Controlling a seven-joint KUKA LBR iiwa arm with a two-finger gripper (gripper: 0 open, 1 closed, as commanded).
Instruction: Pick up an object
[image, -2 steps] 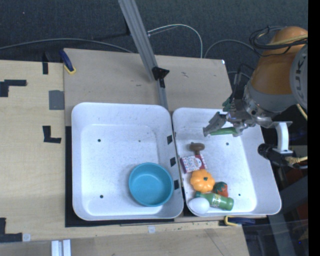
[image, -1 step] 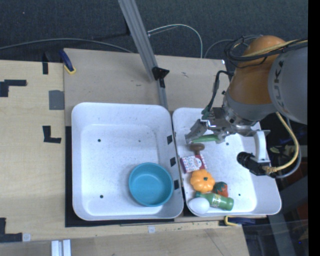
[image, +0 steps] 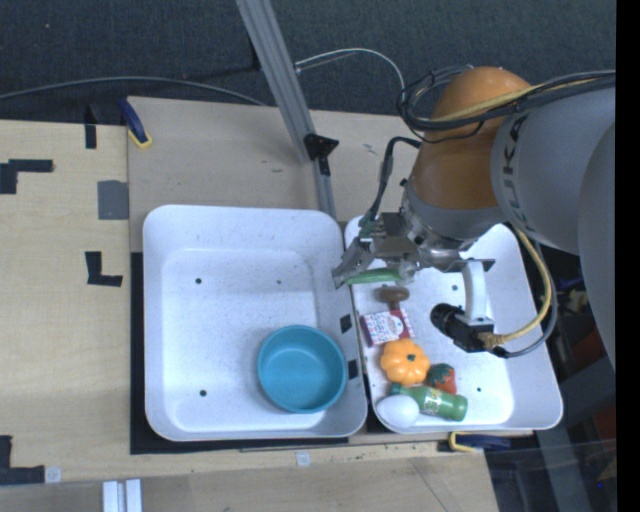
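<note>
The gripper (image: 392, 290) is poised above the packet (image: 385, 326); jaw state cannot be told. The pumpkin (image: 404, 361) looks light, rounded, slippery — best pinched across its middle.

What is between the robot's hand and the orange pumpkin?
In the camera view, a small red and white packet lies between the hand and the pumpkin, in the right bin.

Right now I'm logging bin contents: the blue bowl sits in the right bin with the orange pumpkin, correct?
Not quite. The camera view shows the blue bowl in the left bin; the orange pumpkin is in the right bin.
</note>
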